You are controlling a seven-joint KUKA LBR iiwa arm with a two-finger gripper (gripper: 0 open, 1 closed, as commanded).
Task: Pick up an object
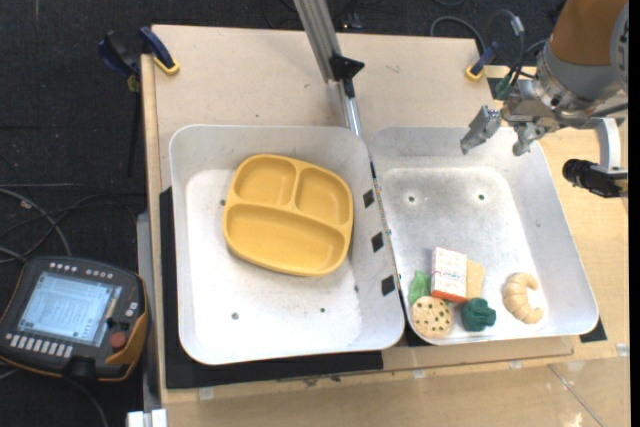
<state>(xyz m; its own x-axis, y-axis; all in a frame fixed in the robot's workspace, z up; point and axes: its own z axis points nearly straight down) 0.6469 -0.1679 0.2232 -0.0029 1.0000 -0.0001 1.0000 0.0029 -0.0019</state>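
My gripper (502, 132) hangs above the far edge of the right bin (470, 205), its two fingers spread apart with nothing between them. Along that bin's near edge lies a cluster of small toy foods: a white and red box (449, 273), a round cookie (432, 316), a dark green piece (478, 314), a croissant (523, 297) and a green leaf shape (418, 287). The gripper is well away from them, toward the back. A yellow divided plate (288, 213) rests in the left bin (200, 215).
A slanted metal pole (312, 0) crosses above the bench's back and ends near the seam between the bins. Clamps (160, 53) sit at the bench's rear corners. A teach pendant (65, 315) lies on the floor at the left.
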